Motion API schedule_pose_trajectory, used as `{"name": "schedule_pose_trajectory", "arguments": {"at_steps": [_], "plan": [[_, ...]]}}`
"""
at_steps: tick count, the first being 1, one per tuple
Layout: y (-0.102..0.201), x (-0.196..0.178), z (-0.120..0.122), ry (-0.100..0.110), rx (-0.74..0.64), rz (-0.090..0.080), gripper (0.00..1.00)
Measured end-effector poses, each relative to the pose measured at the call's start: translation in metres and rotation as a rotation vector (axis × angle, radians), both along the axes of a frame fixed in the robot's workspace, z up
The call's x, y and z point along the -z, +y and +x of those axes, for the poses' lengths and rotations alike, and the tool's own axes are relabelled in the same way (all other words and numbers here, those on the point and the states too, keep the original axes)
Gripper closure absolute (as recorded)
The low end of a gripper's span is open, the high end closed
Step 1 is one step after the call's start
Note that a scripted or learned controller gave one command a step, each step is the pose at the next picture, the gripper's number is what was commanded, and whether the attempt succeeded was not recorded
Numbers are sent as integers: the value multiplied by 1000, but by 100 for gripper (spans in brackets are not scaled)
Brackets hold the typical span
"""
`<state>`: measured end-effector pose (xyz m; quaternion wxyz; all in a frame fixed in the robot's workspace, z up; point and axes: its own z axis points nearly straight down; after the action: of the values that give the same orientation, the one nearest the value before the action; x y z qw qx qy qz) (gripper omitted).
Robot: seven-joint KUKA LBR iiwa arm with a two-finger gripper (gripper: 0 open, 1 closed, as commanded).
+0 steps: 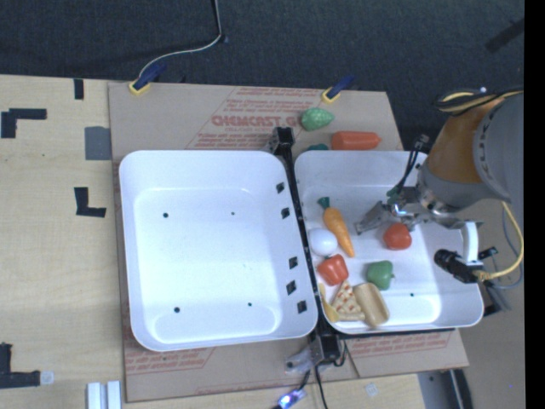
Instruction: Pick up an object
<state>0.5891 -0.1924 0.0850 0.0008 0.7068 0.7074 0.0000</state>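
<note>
My gripper [383,218] hangs low over the middle of the right bin [426,177], at the end of the grey arm with its orange band. A red tomato [398,238] lies just below and to the right of it, very close or touching. An orange carrot [338,230] lies to its left, with a white egg [323,242] beside that. Nearer the front of the bin are a red pepper [333,268], a green pepper [379,273], a pizza slice [342,301] and a tan bread roll [371,304].
The left bin [145,228] adjoins the right one along a black-clipped seam. On the cardboard behind the right bin lie a green vegetable [317,118] and a red-orange one [355,141].
</note>
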Motion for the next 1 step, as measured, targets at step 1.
{"name": "schedule_pose_trajectory", "arguments": {"at_steps": [1], "plan": [[0, -11, 1, -1, -1, -1, 100]]}}
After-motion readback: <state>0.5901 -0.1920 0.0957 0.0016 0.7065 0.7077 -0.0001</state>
